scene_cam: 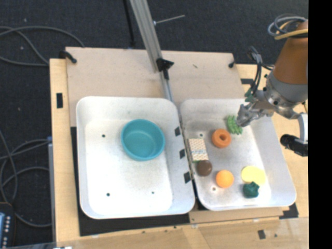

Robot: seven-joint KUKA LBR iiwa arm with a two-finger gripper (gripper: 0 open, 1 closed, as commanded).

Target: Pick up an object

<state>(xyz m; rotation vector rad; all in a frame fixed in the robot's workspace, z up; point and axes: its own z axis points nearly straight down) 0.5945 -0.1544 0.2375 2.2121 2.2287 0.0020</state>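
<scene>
— Where's the arm right now?

— It comes in from the right, grey with an orange band, and its two-finger gripper [244, 117] is low over the right-hand shallow white bin [275, 139], near that bin's upper middle.

— Is it holding anything?

— Hard to say. A small leafy green plastic piece [233, 124] sits right at the tips of the fingers, touching them or nearly so, but I can't tell from here whether they're clenched on it or released.

— What else is in that bin?

— Just below and left of the green piece there's an orange ring-shaped toy [221, 138]. Further down, a round orange ball [224, 178], and beside it to the right a flat yellow disc-like object [252, 175] with a dark green lumpy toy [251, 190] touching its lower edge. Along the left wall lies a pale chequered rectangular block [197, 148], and a dark brown rounded object [204, 167] sits just below it.

— And the left bin?

— The left shallow white bin [93, 191] holds a round teal plastic bowl [142, 139], upright, a little above the centre. Both bins rest side by side on the light wooden bench [114, 71], and a slanted metal rail [148, 27] rises from behind them.
</scene>
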